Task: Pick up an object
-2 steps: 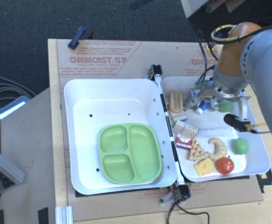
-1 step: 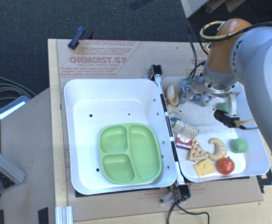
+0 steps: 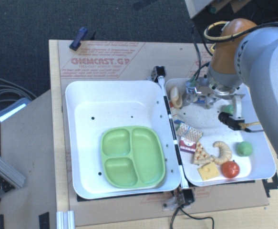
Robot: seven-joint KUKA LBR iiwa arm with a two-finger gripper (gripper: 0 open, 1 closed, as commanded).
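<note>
While the gripper [image 3: 200, 95] hangs low in the right bin [image 3: 258, 168], finger state's anyone's guess.
Croissant [image 3: 221, 151], tomato [image 3: 230, 169] sit nearby; green tray [image 3: 132, 156] left.

I see a pale green divided plate [image 3: 132, 156] in the white left bin [image 3: 81, 104]. Right of that plate lie a red tomato [image 3: 230, 169], a green ball [image 3: 244, 148], a tan croissant [image 3: 221, 151], a yellow cheese square [image 3: 208, 171] and a red-and-white checked packet [image 3: 190, 137].
</note>
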